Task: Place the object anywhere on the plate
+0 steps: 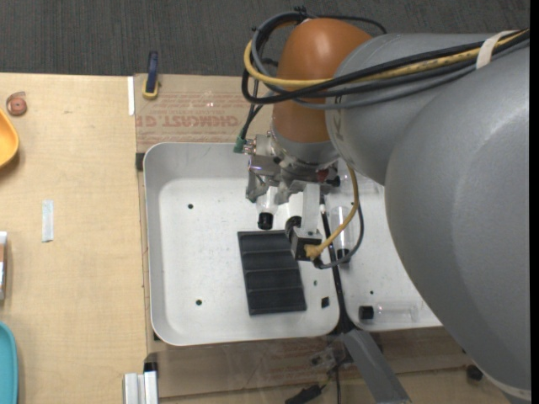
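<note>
A black ribbed rectangular slab (pixel 271 272) lies flat on the floor of the left white bin (pixel 181 251), toward its right side. My gripper (pixel 280 221) hangs just above the slab's far edge, pointing down. Its two black-tipped fingers (pixel 265 220) stand apart with nothing between them, so it is open. The grey arm with its orange band (pixel 324 66) reaches in from the right and hides most of the right bin.
A small clear tube with a black cap (pixel 389 312) lies in the right bin. On the wooden bench to the left are an orange dish edge (pixel 7 144), a teal rim (pixel 5 364) and a small clear strip (pixel 48 220). A blue clamp (pixel 152 72) sits behind the bin.
</note>
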Available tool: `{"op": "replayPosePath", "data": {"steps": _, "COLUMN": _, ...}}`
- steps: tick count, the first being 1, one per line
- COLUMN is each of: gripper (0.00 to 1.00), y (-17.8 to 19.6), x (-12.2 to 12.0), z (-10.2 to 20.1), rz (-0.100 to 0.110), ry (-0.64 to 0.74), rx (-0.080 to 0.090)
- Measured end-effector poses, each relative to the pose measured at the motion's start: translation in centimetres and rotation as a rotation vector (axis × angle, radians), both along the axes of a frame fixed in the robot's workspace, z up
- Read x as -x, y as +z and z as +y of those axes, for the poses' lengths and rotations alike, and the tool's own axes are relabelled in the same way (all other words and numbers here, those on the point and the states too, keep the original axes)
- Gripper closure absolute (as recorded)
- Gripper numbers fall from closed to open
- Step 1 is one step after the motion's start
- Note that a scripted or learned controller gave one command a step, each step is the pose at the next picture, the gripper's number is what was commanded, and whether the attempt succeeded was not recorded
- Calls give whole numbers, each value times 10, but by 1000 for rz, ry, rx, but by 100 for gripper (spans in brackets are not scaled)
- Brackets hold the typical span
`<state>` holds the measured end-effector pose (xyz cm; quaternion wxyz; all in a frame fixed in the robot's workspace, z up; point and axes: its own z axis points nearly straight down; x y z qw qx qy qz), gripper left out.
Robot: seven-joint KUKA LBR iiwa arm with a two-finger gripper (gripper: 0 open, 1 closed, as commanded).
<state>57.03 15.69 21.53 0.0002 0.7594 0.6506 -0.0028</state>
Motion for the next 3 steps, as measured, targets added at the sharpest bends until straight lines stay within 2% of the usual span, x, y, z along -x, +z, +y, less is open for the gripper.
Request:
{"op": "replayPosePath", "data": {"steps": 1, "gripper": 100, "y": 1, "x": -7, "z": -13, "rz": 1, "ry": 380, "rx": -2}}
{"op": "replayPosePath", "data": {"steps": 2, "gripper": 100, "y": 111, "x": 57, "z": 9, "rz": 0, "ry": 426, "rx": -2}}
{"op": "replayPosePath", "data": {"steps": 3, "gripper": 100, "y": 66, "x": 43, "z": 17, "rz": 2, "ry": 533, "rx": -3}}
